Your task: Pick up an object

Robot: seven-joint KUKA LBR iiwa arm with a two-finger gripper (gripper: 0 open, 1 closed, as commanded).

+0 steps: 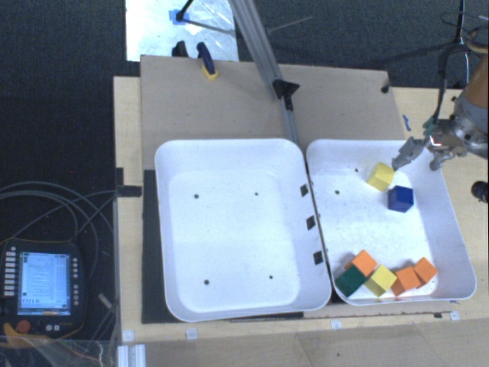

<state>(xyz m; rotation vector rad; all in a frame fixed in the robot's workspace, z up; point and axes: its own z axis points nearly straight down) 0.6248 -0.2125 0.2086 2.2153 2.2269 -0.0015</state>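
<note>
My gripper (419,159) hangs over the back right corner of the right bin (451,228), its two fingers spread apart and open with nothing between them. A yellow block (380,177) lies just left of and below the left finger. A blue block (399,198) sits beside it, slightly nearer the front. At the bin's front edge is a cluster: an orange block (364,263), a green block (350,280), a second yellow block (380,280) and two more orange blocks (407,278) (425,269).
The left bin (229,228) stands beside the right one, joined by black clips. A slanted metal pole (256,37) crosses the back of the bench. A handheld control pendant (42,277) with cables lies off the bench at the left.
</note>
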